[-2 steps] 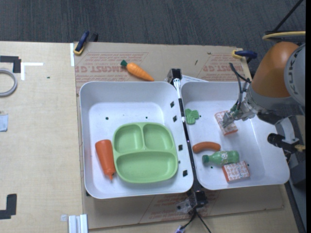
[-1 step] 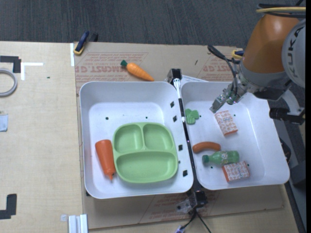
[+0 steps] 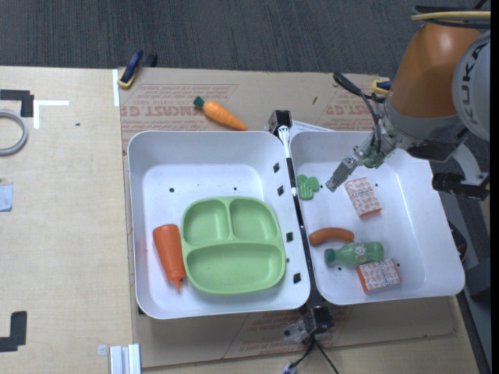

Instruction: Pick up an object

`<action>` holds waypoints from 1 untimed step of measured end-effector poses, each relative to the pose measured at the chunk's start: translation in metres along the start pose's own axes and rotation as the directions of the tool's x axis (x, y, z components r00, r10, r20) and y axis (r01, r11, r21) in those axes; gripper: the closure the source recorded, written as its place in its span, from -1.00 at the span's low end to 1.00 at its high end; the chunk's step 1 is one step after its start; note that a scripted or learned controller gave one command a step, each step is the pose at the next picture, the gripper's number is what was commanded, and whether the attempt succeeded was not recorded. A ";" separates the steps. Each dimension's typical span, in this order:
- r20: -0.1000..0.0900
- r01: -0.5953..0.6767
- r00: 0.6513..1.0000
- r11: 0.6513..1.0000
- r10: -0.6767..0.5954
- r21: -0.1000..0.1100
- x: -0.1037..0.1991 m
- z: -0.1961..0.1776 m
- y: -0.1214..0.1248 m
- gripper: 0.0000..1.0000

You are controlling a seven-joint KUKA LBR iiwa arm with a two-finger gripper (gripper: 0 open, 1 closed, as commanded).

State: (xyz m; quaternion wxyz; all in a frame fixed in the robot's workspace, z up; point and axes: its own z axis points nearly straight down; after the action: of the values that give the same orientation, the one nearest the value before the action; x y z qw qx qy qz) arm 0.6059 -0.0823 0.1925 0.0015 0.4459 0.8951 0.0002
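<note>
My gripper (image 3: pixel 340 178) hangs low over the upper left part of the right bin (image 3: pixel 437 232). It is just left of a red-and-white box (image 3: pixel 363 196) and right of a small green toy (image 3: pixel 308 186) near the bin's left wall. Lower in the same bin lie an orange-brown sausage (image 3: pixel 330 235), a green bottle (image 3: pixel 355 253) on its side and a second red-and-white box (image 3: pixel 379 275). I see nothing held in the gripper.
The left bin (image 3: pixel 148 170) holds a green divided plate (image 3: pixel 232 244) and an orange carrot (image 3: pixel 168 253) beside it. Another carrot (image 3: pixel 220 113) lies on the cardboard behind the bins. A blue clip (image 3: pixel 131 67) sits at the cardboard's far left corner.
</note>
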 end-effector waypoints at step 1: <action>0.000 0.342 0.940 0.940 -0.342 -0.001 -0.029 0.100 -0.017 -1.00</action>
State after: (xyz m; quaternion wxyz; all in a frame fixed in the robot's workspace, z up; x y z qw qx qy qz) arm 0.6101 -0.1156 0.0930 0.0017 0.2838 0.9589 0.0003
